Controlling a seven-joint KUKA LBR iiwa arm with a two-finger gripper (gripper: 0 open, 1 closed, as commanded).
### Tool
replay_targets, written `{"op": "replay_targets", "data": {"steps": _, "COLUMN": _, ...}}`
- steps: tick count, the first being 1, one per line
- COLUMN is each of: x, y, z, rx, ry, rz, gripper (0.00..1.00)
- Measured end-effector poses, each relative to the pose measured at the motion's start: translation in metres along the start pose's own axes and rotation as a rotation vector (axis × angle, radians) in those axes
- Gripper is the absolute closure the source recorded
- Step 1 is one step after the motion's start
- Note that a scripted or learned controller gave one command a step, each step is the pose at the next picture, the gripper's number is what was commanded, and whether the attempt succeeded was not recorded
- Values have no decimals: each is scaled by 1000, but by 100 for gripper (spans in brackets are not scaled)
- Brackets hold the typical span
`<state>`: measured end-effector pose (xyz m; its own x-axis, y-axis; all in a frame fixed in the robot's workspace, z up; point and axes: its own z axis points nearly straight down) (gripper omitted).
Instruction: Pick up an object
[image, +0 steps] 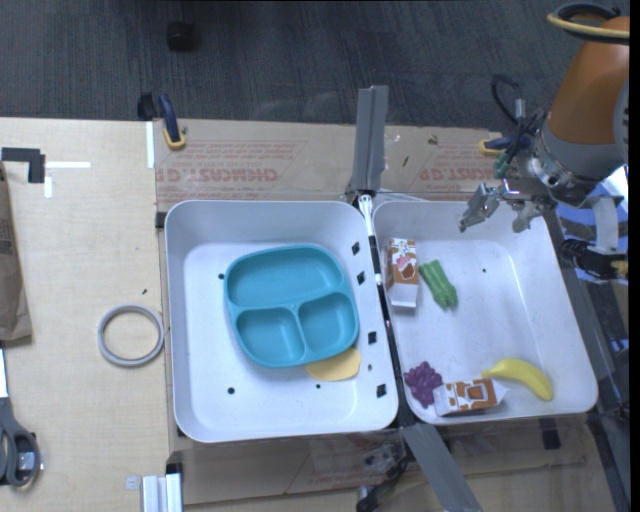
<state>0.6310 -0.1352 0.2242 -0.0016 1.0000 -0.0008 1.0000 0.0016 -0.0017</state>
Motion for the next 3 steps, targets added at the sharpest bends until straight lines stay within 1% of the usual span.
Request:
{"op": "replay_targets", "data": {"steps": 1, "x": 32, "y": -17, "z": 105, "rx": -6, "ry": -4, "rz": -96, "gripper": 0}}
{"op": "replay_targets", "data": {"steps": 2, "x": 32, "y": -28, "z": 117, "rx": -35, "ry": -17, "rz": -419, "gripper": 0}}
{"op": "replay_targets", "data": {"steps": 3, "x": 25, "y": -33, "z": 129, "rx": -8, "ry": -6, "rz": -302, "gripper": 0}}
